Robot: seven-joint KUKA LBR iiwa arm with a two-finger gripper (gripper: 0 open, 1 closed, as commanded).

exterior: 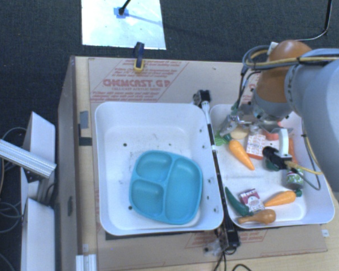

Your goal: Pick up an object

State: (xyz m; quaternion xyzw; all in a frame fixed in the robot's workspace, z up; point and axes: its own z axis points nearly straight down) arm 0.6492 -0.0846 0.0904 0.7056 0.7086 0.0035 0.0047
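Nearby, carrot (pixel 241 154) and packet (pixel 255 145) crowd the claw (pixel 235 122); its opening can't be told.

One fixed camera looks down at a slant on the worktop (pixel 158 75). It stands fairly high, taking in both bins (pixel 110 151) whole.

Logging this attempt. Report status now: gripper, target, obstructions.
Gripper low at right bin's far-left corner, fingers unclear. Nothing seen held. Orange carrot nearest. Toys crowd it; blue tray sits in left bin.
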